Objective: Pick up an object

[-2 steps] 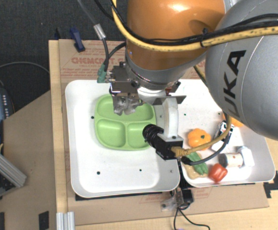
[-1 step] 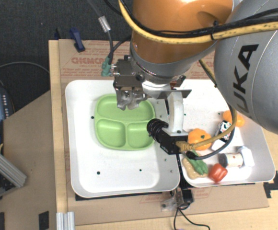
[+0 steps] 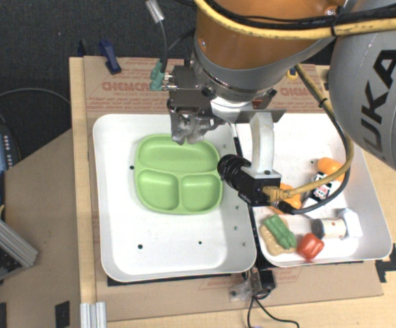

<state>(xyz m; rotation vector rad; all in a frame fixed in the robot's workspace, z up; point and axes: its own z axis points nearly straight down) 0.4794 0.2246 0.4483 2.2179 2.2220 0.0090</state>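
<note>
Objects for picking crowd the right bin [image 3: 362,248] nearest us: a red piece [image 3: 310,246], a green piece on a tan slab [image 3: 278,232], a white cylinder [image 3: 334,227], an orange toy [image 3: 328,167]. Farther left, we note a green divided plate [image 3: 179,175] in the left bin [image 3: 116,203]. Beyond, the gripper [image 3: 192,130] hovers at the plate's far rim; whether anything is grasped we cannot tell.

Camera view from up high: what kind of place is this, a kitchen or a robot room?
Most likely a robot test lab, not a kitchen. A big KUKA arm reaches over two white bins, loose cables trail off the bench, and the green divided plate looks like a toy.
</note>
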